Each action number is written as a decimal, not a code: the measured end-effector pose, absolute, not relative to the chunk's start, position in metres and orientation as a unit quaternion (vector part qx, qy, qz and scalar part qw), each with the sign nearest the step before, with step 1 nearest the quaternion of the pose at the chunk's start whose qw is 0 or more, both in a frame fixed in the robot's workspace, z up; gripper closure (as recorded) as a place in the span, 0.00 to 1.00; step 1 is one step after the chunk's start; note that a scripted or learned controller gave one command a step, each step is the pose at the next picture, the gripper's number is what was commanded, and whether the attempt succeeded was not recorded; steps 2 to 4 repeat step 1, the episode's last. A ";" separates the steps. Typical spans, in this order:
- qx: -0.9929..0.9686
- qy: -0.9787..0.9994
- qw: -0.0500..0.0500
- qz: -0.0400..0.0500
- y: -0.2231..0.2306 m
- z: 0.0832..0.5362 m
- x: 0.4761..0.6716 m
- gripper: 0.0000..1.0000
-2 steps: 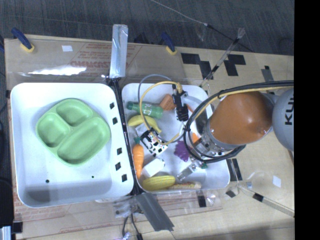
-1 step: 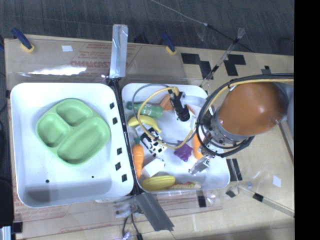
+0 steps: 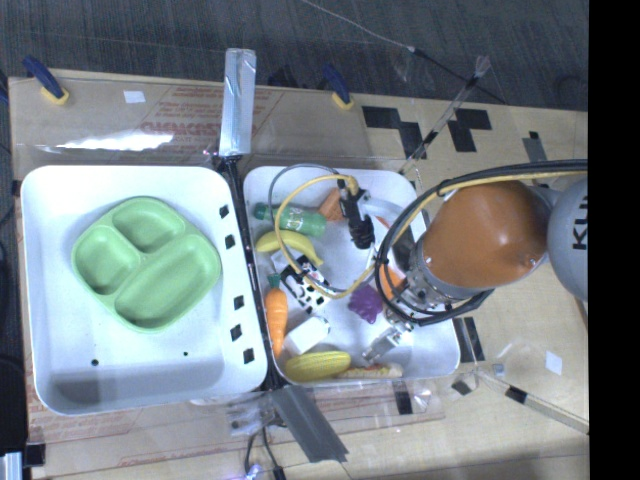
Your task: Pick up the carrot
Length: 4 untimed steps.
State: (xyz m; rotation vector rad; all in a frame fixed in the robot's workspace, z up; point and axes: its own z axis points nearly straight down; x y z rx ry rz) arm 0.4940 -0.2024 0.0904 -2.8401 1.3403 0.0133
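Observation:
The carrot (image 3: 276,317) is orange and lies lengthwise against the left wall of the right bin (image 3: 440,353), just below a black-and-white item. My gripper (image 3: 384,345) hangs low over the front right part of that bin, beneath the orange wrist band. It is well to the right of the carrot, with a white block (image 3: 305,334) lying between them. A purple piece (image 3: 365,306) sits just up and left of the gripper. Nothing shows in the gripper's grasp.
The right bin also holds a banana (image 3: 284,243), a green bottle (image 3: 291,219), a yellow item (image 3: 318,365) at the front, an orange item (image 3: 330,205) at the back and looping cables. The left bin (image 3: 60,368) bears a green divided plate (image 3: 148,260).

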 end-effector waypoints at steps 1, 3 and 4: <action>-0.848 0.531 0.002 0.002 -0.200 0.092 0.536 0.00; -0.848 0.531 0.002 0.002 -0.200 0.092 0.536 0.00; -0.848 0.531 0.002 0.002 -0.200 0.092 0.536 0.00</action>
